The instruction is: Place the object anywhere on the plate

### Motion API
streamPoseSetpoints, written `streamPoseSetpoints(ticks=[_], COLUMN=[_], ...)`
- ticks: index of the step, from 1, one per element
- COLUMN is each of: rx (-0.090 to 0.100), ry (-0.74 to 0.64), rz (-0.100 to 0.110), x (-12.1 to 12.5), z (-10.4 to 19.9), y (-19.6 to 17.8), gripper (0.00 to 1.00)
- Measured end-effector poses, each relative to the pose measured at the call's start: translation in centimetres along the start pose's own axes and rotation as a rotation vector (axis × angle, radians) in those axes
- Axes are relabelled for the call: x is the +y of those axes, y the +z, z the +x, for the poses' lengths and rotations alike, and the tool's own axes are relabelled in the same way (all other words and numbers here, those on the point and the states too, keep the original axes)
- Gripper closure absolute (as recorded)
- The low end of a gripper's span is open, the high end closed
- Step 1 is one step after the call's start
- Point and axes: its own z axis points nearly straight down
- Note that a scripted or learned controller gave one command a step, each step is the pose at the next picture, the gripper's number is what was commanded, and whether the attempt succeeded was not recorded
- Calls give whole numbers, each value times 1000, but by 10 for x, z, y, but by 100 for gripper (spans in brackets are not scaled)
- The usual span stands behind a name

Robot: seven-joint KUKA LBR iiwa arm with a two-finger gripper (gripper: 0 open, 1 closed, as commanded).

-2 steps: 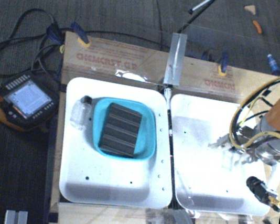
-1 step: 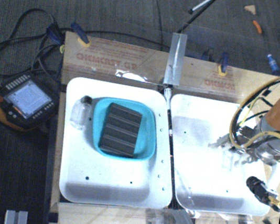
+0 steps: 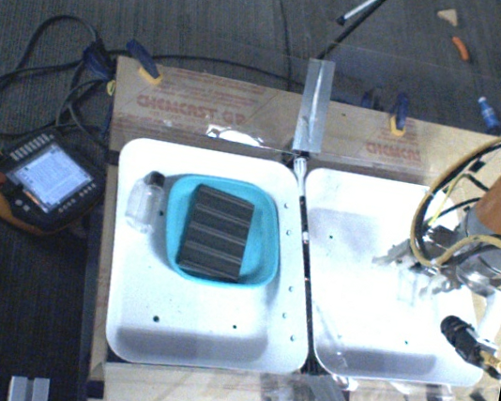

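Lying on the wooden bench, two white bins.

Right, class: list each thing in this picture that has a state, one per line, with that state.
Dark ridged block: lying flat on the blue plate.
Blue plate: sitting in the left bin, bearing the block.
Clear bottle: lying on its side beside the plate, dark cap on.
Handheld screen: lit, on the floor.
End effector: over the right bin, apart from the block.

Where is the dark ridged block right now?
The dark ridged block lies on the blue plate in the left bin, beside a small clear bottle.
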Motion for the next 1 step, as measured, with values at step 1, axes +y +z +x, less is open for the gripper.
streamPoseSetpoints(ticks=[1], rx=[-3], ry=[-28], rz=[-3], x=[20], z=[-12], y=[-140], gripper=[0])
